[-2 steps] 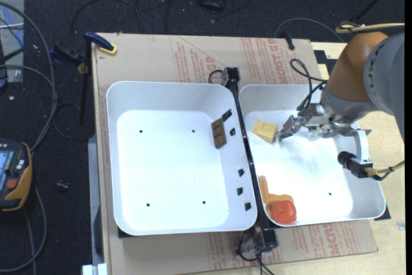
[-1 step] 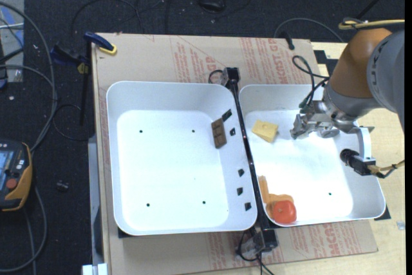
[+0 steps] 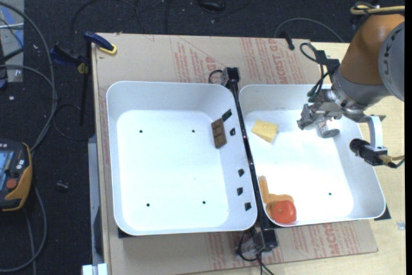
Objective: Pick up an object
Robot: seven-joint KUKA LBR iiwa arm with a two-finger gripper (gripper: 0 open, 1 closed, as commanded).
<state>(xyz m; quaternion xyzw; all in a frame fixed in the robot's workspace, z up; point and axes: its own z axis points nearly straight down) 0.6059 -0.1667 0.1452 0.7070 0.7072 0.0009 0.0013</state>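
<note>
Arm over the right bin, nothing lifted yet.
The cheese wedge lies just left of the gripper, whose opening I cannot tell; it looks light and stiff, best pinched across its flat sides.

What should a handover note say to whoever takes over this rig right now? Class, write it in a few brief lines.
Gripper: over the right bin, near its back; open or shut cannot be told, nothing seen in it.
Right bin: yellow block near the back left, red ball and orange piece in the front left corner.
Left bin: brown block by its right wall.
Done: nothing picked yet.
Left: grasp and lift one object.
</note>
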